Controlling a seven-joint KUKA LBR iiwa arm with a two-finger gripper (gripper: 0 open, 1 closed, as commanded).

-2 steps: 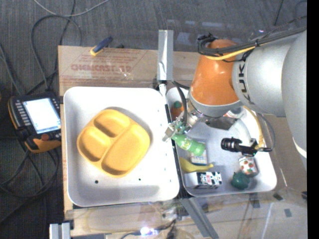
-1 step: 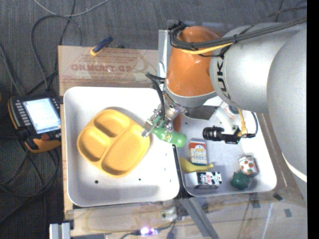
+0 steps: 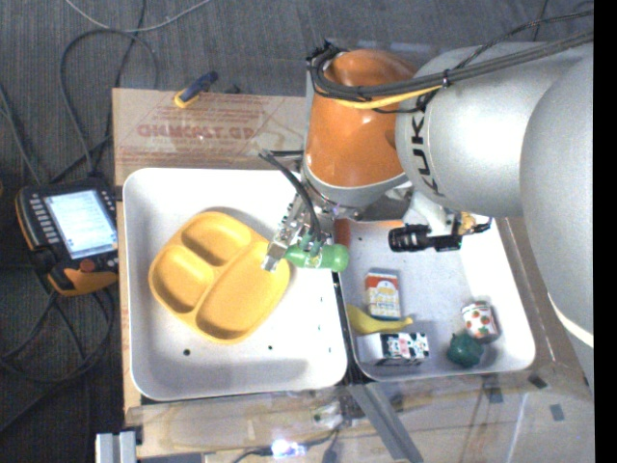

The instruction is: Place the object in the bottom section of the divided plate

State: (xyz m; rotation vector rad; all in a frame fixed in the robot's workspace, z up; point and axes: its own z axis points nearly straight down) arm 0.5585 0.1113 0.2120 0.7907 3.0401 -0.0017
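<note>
**Kid:** Where do you see the claw [image 3: 286,249]?

**Helper:** You see it at the right edge of the yellow plate [image 3: 220,275], low over the left bin [image 3: 145,355]. The big grey arm [image 3: 501,152] with its orange band [image 3: 357,123] comes in from the right and bends down to it.

**Kid:** Is the claw pinching something?

**Helper:** A green thing [image 3: 323,256] sits right against the claw's tip. You cannot tell if the claw is spread or pressed together, because it is small and dark wires cross it. So you cannot say it holds the green thing.

**Kid:** Where is the green thing?

**Helper:** It is just past the plate's right edge, near the wall where the two bins meet. It is beside the plate, not in it.

**Kid:** What does the plate look like?

**Helper:** It has three parts. Two small parts sit up and to the left. One big part sits lower, next to the claw.

**Kid:** What is in the right bin [image 3: 511,355]?

**Helper:** You see a little red and white box [image 3: 383,293], a yellow banana [image 3: 371,320], a black and white box [image 3: 403,347], a dark green lump [image 3: 464,350] and a small red and white thing [image 3: 479,320].

**Kid:** And beside the tabletop?

**Helper:** A handset with a lit screen [image 3: 72,225] lies on the floor, left of the bins.
</note>
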